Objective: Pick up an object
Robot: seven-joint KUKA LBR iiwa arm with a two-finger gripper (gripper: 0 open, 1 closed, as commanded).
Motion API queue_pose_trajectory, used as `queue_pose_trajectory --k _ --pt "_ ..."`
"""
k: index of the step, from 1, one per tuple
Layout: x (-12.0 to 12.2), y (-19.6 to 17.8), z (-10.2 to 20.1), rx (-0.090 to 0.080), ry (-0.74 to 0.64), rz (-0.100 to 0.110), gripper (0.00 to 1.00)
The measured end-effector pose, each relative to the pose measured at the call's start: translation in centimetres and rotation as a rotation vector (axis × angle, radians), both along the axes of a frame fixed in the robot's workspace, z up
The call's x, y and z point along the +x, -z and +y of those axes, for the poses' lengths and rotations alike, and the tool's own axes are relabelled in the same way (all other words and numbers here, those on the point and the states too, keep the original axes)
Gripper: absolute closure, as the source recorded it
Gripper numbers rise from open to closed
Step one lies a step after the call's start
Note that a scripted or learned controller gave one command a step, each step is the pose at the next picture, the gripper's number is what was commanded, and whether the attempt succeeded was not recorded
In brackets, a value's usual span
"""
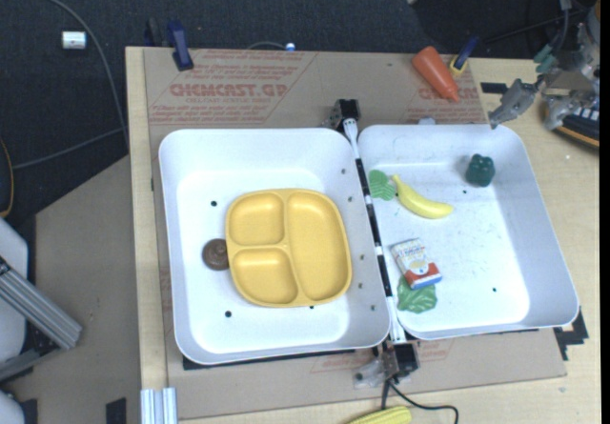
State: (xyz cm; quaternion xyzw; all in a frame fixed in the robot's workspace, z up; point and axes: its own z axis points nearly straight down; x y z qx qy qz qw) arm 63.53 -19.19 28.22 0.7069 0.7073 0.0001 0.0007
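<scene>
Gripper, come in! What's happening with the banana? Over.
Gripper off the right bin's far corner, holding nothing seen. Banana lying loose in that bin, untouched. Green pepper sits between them.

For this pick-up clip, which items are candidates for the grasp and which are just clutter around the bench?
Candidates, in the bins:
banana
dark green pepper
small red and white carton
green leafy pieces
yellow divided plate
brown round piece beside the plate

Lying about, outside the bins:
orange carrot
blue clamp
yellow item at bench's front edge
</scene>
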Motion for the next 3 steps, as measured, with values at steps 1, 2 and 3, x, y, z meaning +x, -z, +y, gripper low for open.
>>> queue_pose_trajectory --k 1,2,3 --pt "3.0 13.5 -3.2 0.002 0.001 0.005 0.0" --pt "2.2 19.8 -0.5 0.002 -0.001 0.002 0.0" --pt "2.3 18.6 -0.5 0.0 -0.002 -0.001 1.0"
